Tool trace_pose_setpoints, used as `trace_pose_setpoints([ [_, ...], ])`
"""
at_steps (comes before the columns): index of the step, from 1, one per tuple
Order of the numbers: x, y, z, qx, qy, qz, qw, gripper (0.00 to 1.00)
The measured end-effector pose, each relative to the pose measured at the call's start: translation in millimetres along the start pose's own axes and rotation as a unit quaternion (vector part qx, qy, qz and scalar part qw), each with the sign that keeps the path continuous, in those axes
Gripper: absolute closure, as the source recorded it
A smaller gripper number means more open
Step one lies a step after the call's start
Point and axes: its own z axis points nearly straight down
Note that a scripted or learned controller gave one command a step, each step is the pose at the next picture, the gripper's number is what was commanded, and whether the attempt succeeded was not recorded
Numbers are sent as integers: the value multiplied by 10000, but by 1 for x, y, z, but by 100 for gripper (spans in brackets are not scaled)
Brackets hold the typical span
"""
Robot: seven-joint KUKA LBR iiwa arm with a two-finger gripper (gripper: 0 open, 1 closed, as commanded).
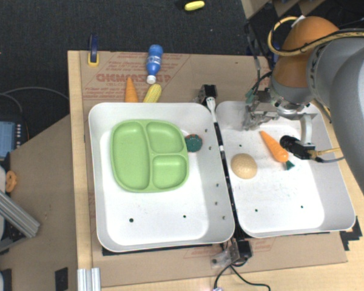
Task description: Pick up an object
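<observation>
The tray (150,155) is green, the carrot (273,145) orange, the ball (244,166) tan, the small lump (194,142) teal.

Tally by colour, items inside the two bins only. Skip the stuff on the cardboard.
Green: 1, divided plate
Teal: 1, small ball
Orange: 1, carrot
Beige: 1, round lump
Total: 4

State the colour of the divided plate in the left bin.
The divided plate is light green, camera view.
</observation>
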Motion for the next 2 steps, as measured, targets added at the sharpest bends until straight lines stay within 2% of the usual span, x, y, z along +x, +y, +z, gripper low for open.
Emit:
trace_pose_setpoints([
  [1,0,0,1,6,0,0,10000,0],
  [2,4,-82,12,48,8,18,10000,0],
])
